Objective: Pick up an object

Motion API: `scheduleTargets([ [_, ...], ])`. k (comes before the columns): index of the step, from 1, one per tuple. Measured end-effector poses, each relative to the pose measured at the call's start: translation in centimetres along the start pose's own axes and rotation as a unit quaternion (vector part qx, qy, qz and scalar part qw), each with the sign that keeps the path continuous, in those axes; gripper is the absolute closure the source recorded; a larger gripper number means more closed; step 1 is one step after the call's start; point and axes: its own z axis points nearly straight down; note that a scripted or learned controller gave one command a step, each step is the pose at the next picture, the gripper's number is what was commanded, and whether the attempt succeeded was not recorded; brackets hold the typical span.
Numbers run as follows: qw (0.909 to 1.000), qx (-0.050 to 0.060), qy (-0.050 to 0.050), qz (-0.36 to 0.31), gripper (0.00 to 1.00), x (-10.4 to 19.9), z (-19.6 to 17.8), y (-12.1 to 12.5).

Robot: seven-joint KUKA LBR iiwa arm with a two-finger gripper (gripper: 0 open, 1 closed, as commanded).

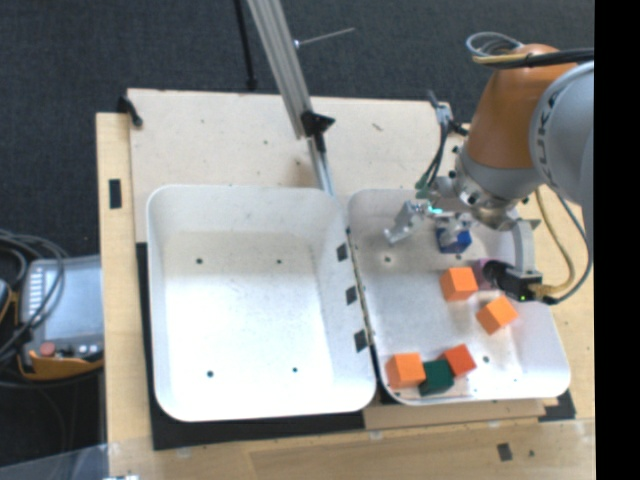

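My gripper (430, 224) hangs over the upper part of the right bin (400, 278), under the orange wrist band. A small blue object (457, 238) sits right below it, and I cannot tell whether the gripper touches it. An orange block (459, 282) lies just below and to the right of the gripper. Farther right is a second orange block (497, 314). Along the bin's near edge sit a third orange block (405, 369), a dark green block (436, 376) and a red-orange block (460, 359), close together.
The left bin (250, 298) lies beside the right one, their rims meeting at mid-bench. A slanted metal bar (285, 58) rises behind the bins. A small purple item (490, 268) and cables lie near the right bin's right rim.
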Motion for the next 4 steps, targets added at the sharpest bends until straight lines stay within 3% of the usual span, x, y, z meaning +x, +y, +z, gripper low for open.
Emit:
scheduleTargets([
  [1, 1.0000, -0.003, 0.000, 0.001, 0.00, 0.0, -0.3, 0.1],
  [3, 1.0000, 0.000, -0.002, 0.003, 0.00, -1.4, 9.7, 0.4],
  [4, 1.0000, -0.001, -0.002, 0.003, 0.00, -1.6, 10.6, 0.4],
])
